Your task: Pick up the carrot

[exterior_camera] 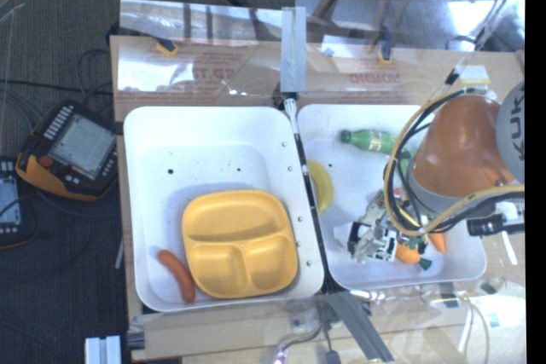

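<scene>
The carrot, orange with a green tip, lies near the front edge of the right bin, partly hidden under the arm's cables. My gripper hangs low over the same bin, just to the carrot's left and close beside it. I see nothing held in it. The grey arm with its orange band covers the bin's right part.
A green bottle lies at the back of the right bin, and a yellow object rests against its left wall. The left bin holds a yellow divided plate and a reddish sausage at its front left.
</scene>
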{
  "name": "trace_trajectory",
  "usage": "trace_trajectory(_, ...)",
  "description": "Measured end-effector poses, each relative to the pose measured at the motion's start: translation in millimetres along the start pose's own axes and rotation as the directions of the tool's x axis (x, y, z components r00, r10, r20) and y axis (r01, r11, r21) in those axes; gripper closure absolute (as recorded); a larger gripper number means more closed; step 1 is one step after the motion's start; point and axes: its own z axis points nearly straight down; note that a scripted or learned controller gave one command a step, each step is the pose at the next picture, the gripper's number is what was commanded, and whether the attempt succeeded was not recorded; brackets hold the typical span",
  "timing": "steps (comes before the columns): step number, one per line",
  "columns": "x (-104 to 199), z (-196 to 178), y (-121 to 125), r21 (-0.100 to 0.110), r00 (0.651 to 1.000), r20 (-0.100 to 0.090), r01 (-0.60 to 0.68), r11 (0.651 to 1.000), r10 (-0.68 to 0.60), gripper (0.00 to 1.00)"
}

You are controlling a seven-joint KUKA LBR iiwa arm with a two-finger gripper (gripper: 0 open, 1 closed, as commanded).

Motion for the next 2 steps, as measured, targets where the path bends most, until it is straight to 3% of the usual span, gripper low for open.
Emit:
trace_trajectory(1, -15.9, -43.6, -38.7, -0.002, 1.0, 0.002, -0.002, 1.0, 0.002, 1.0)
trace_trajectory(2, -74.3, -65.7, -28.0, -0.002, 0.826, 0.007, 0.564, 0.826, -0.564, 1.0)
